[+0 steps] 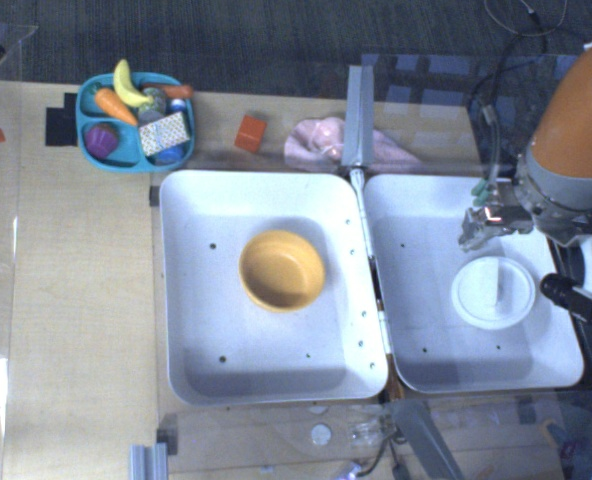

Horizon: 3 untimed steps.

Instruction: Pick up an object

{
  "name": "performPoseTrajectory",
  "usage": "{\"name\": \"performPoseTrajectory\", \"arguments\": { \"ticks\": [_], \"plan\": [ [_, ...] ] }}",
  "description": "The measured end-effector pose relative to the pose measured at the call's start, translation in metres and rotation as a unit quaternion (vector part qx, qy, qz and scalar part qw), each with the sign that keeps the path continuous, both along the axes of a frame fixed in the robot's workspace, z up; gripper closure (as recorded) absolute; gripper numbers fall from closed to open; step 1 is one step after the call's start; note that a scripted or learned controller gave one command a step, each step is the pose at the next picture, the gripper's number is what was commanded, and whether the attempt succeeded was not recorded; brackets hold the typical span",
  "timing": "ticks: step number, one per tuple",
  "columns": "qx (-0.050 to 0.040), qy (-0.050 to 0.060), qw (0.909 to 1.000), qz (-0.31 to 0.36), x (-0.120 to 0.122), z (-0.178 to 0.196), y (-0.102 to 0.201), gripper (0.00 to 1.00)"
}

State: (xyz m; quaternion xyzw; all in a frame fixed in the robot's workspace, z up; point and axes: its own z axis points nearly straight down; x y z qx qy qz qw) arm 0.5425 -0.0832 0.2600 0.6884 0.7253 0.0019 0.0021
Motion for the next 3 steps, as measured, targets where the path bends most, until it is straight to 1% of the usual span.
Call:
{"name": "performPoseTrajectory", "arguments": {
  "ticks": [1,2,3],
  "plan": [
    [-0.0023,-0.002,0.9984,0.057,-0.035,0.019,-0.114,1.0],
    [-0.0006,0.0,0.9975,0.07,-0.054,-0.014,-0.052,1.0],
    [-0.001,0.0,0.9896,0.144,-0.029,-0.003,0.012,1.0]
  ]
}}
